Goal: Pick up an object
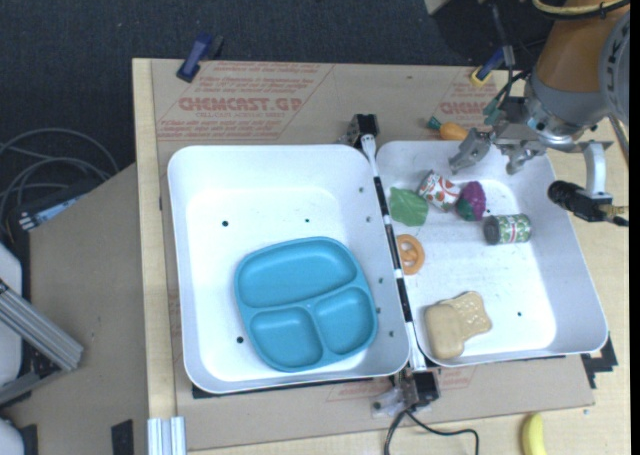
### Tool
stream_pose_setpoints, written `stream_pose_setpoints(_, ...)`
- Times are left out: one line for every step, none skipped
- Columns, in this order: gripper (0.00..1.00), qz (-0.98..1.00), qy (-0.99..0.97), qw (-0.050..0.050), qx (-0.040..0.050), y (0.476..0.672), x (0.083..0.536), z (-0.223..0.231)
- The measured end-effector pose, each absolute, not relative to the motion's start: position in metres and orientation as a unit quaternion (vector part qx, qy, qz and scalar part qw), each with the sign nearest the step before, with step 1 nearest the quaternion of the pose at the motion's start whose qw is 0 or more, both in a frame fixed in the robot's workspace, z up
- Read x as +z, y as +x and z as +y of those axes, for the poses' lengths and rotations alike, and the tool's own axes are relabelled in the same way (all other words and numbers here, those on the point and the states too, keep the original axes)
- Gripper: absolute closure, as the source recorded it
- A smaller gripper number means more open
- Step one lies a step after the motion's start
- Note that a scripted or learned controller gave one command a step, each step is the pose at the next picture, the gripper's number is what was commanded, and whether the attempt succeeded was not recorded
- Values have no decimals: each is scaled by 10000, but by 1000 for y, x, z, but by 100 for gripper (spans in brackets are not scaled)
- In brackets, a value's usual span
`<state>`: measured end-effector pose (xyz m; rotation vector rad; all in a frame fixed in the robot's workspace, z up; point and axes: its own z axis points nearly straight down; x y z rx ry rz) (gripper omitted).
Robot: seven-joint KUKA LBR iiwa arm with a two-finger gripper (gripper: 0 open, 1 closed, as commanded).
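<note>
Camera view, tool (495, 150) above-right of purple obj (471, 198)

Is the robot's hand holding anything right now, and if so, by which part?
Nothing is held. The hand hangs open above the right bin's far edge, with no object between its fingers.

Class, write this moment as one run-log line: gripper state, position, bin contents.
gripper: open, holds nothing | position: above right bin far edge | nearest: small can | left bin: blue divided tray

Red print "CHEMCAST GP" on the brown protective sheet (250, 98) over the tabletop, upper centre of frame, w/ smaller lines too blurred to read; partial repeat at upper right.
</note>
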<state>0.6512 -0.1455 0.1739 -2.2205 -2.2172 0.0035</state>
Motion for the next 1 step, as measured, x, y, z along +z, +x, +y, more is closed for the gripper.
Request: stream_pose_setpoints(0,-7069,-7074,12,7,625,84,-149)
